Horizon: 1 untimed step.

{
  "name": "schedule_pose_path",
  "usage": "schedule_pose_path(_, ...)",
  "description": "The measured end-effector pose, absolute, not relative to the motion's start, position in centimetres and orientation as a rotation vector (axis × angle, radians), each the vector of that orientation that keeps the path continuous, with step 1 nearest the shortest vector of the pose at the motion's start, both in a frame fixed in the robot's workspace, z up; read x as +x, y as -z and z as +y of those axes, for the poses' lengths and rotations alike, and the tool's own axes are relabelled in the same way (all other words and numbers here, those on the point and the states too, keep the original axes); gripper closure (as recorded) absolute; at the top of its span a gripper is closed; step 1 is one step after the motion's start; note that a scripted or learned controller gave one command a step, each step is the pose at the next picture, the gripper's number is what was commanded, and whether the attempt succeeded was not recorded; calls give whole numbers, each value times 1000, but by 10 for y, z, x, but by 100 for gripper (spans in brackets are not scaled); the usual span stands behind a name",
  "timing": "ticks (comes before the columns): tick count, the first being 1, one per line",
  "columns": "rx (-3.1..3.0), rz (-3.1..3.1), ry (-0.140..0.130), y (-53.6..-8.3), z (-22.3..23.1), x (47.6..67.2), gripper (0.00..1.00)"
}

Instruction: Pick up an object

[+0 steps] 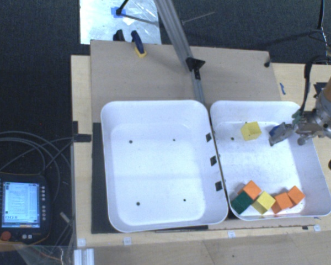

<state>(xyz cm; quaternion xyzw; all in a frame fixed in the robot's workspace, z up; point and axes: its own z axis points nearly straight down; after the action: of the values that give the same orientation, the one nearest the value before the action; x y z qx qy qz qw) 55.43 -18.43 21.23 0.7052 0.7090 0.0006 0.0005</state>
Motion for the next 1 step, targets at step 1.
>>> schedule_pose_path(1, 2215, 2226, -3, -212, -184, 554, 0)
